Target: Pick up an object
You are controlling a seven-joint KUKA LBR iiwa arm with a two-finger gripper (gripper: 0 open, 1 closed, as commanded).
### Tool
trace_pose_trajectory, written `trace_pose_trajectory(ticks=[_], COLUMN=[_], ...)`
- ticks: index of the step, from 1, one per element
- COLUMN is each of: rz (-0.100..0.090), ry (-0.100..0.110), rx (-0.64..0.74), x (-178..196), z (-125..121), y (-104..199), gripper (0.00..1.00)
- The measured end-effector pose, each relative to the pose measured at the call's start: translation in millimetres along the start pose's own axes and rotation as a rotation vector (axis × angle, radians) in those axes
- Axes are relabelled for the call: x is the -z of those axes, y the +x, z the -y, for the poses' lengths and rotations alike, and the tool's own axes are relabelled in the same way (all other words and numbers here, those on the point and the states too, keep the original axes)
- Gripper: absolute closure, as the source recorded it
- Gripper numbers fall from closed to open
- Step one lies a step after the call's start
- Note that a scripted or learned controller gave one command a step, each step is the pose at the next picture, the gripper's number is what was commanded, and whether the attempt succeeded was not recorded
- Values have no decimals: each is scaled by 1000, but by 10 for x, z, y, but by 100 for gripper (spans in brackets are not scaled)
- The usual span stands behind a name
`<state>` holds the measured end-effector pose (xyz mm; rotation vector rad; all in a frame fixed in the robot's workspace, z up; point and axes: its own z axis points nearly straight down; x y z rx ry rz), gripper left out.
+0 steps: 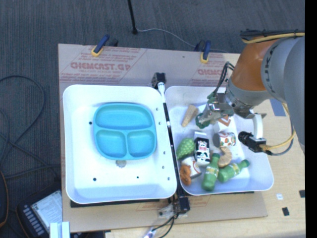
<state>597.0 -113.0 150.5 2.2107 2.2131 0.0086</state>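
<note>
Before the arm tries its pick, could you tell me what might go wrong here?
The toys in the right bin lie packed together, so the gripper may nudge neighbours or catch two. It hangs near the tan cone by the divider, where a bump could push it aside. The green bottles look round and may slip.

Printed lettering on the board

We read "CHEMCAST GP" in red, upside down, on the brown board (106,66) behind the bins; it repeats partly near the arm.
</note>
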Motion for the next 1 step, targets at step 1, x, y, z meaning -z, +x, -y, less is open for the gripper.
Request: trace_pose_trajectory(ticks=[1], rz=[0], ry=[0], rx=[0], x=[93], z=[-1], y=[-1], gripper=[100])
